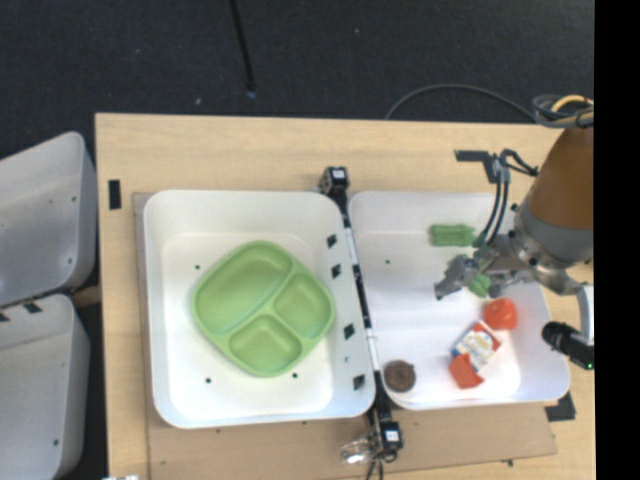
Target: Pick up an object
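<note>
We could not tell the gripper's (pixel 462 279) state, so lowering squarely over one small green piece (pixel 478 286) seemed wisest.

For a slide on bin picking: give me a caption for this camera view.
Arm's gripper low in the right bin near a green block; green plate in the left bin.
</note>
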`<action>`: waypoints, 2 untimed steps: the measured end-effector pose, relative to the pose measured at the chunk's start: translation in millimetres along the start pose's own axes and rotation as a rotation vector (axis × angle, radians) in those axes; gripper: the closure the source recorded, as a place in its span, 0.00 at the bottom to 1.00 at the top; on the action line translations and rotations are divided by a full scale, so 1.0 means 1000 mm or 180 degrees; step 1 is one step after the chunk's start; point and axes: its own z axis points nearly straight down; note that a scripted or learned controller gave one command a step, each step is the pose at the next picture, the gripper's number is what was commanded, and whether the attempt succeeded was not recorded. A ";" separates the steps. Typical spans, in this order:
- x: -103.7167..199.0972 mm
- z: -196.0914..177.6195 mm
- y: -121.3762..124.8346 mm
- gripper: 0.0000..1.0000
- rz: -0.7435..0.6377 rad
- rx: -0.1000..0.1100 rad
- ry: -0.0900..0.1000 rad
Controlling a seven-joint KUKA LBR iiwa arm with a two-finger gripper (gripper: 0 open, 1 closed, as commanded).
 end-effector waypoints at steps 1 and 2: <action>0.000 -0.007 0.003 0.00 -0.0010 -0.0042 -0.0007; -0.003 0.056 0.004 0.00 -0.0004 -0.0030 -0.0009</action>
